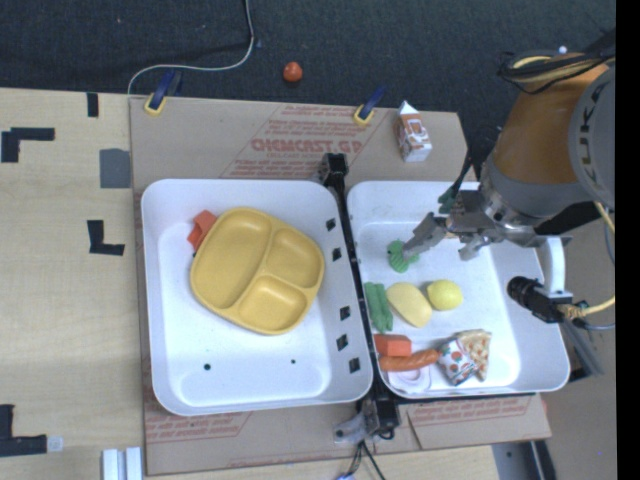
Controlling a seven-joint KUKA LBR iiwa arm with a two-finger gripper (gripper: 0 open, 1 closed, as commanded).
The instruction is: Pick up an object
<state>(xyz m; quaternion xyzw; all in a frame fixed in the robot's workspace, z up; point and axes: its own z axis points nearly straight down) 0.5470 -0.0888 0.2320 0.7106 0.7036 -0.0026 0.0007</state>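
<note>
The grey arm with its orange band [545, 128] reaches in from the right and hangs over the right-hand shallow white bin [520, 368], its tool [450, 240] spread open, one finger [425, 236] slanting down to the left toward a small green toy vegetable [400, 259] and the other [475, 245] pointing down toward the bin floor; nothing sits between them. The left fingertip looks very near or touching the green piece, though I cannot tell which from here. Below the tool, in the same bin, lie a pale yellow oval toy like a potato [409, 304] and just beside it a bright yellow round toy like a lemon [445, 294]. A long green pod-shaped toy [378, 306] lies along the bin's left wall, and near the front edge an orange carrot-like toy [393, 345] rests above a red curved piece [410, 361], with a toy pizza slice [468, 356] to their right. The left-hand white bin [175, 368] holds a yellow plastic divided plate [257, 270], tilted, with an orange block [203, 229] poking out from under its upper left corner. On the brown cardboard surface [280, 138] behind the bins stands a small white and red carton [413, 135], and a little orange ball [292, 71] lies on the dark carpet beyond.
</note>
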